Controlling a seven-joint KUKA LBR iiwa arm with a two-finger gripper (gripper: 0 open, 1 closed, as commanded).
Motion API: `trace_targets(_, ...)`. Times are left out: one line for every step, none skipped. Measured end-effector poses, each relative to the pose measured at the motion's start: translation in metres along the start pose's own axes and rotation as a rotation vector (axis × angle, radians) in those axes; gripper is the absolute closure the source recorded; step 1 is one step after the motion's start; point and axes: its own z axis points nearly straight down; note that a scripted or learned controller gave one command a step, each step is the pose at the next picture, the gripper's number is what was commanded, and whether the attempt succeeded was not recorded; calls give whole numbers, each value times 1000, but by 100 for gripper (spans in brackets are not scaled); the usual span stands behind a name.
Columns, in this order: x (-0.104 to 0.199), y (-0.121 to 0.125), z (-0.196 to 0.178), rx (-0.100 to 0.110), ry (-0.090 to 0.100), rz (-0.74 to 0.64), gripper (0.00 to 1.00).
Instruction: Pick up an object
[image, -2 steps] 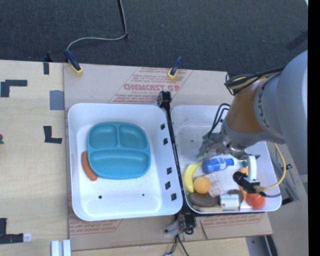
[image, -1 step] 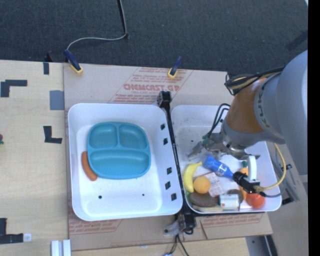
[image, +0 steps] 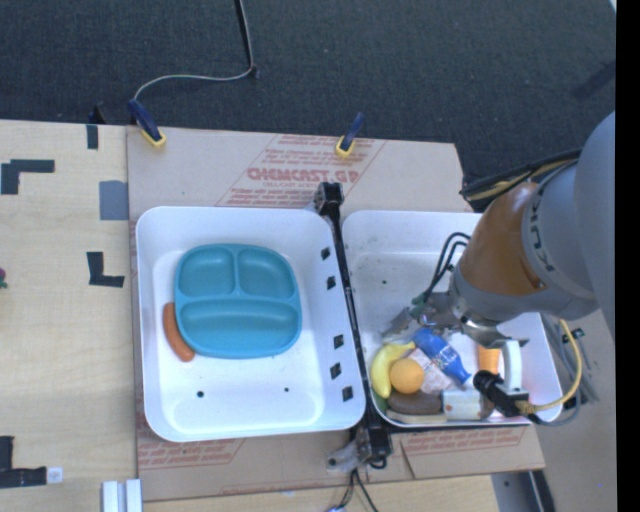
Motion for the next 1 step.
trace_targets(-53, 21, -77, 7, 0, 1, 0)
